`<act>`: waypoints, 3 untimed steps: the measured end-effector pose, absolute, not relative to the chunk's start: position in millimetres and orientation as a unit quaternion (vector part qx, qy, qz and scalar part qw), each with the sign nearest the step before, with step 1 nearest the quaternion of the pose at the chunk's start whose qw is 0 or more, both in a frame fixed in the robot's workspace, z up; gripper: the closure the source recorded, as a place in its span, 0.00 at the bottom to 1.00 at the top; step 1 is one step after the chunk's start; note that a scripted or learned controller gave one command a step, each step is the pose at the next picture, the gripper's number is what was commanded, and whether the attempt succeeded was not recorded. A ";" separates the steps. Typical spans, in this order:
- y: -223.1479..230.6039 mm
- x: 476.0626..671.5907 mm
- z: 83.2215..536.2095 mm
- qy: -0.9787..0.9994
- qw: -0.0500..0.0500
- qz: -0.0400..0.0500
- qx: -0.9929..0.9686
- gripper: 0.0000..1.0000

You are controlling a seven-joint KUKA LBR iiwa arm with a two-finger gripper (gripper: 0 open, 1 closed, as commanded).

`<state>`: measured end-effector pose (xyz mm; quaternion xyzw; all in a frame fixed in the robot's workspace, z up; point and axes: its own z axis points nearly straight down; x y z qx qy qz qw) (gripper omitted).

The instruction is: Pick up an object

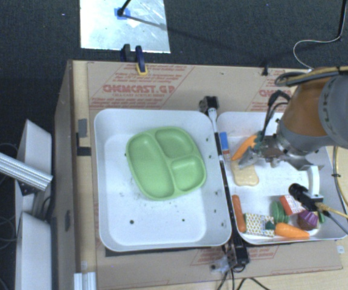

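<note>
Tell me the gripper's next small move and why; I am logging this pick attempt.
Probably a short drop straight down, then close. The gripper sits low in the right bin, at the orange carrot piece and just above the pale yellow piece. Nothing visibly sits between its fingers, so no grasp is confirmed yet.

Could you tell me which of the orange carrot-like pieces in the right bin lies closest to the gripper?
The orange piece at the bin's upper left, right beside the gripper. The other carrot lies far off along the bin's front edge, by the purple item.
</note>
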<state>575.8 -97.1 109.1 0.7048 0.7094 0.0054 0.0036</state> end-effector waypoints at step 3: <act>-48.1 613.6 226.3 0.709 0.002 0.002 0.705 1.00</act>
